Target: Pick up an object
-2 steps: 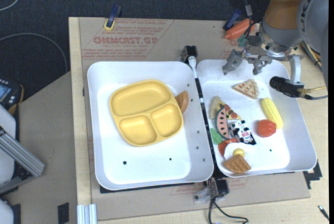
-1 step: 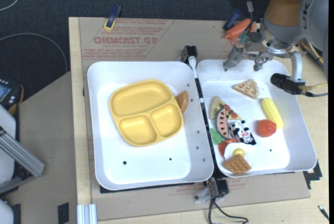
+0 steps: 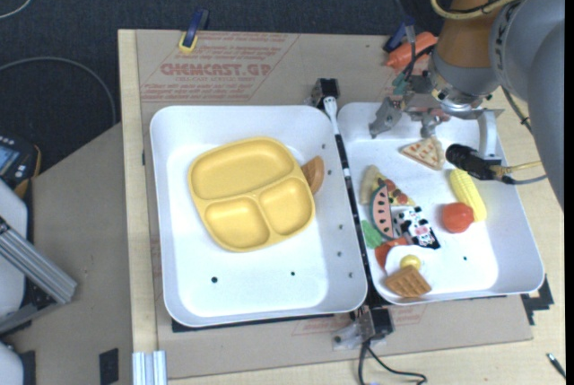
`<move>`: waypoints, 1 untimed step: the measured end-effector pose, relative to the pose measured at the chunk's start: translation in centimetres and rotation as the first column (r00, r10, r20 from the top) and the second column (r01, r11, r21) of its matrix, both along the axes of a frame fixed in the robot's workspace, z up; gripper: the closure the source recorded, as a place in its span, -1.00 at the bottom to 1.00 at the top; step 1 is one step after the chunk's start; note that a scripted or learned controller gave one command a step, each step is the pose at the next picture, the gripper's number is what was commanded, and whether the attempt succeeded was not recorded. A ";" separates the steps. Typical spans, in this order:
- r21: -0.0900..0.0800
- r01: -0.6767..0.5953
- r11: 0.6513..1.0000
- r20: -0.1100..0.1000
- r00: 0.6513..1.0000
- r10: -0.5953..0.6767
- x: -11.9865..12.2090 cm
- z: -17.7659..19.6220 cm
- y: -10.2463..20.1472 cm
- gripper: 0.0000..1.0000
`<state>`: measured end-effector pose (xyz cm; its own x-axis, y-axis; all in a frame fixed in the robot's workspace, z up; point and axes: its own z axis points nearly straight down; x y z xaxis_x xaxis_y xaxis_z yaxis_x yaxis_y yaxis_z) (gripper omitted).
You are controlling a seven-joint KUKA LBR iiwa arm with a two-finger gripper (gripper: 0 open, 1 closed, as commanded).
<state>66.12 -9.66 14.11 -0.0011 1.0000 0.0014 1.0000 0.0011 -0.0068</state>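
While the tool [image 3: 429, 112] hangs above the right bin [image 3: 516, 235], grip state indiscernible, stock reads: cracker wedge [image 3: 423, 153] just below, corn [image 3: 467, 193], tomato [image 3: 456, 216]. Risk: crowded toys, tool may nudge neighbours or miss.

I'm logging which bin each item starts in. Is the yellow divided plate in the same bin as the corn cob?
No. The yellow divided plate lies in the left bin, while the corn cob lies in the right bin.
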 end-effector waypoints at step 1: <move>-0.001 0.000 1.000 0.008 1.000 0.000 0.1 -5.0 0.1 -1.00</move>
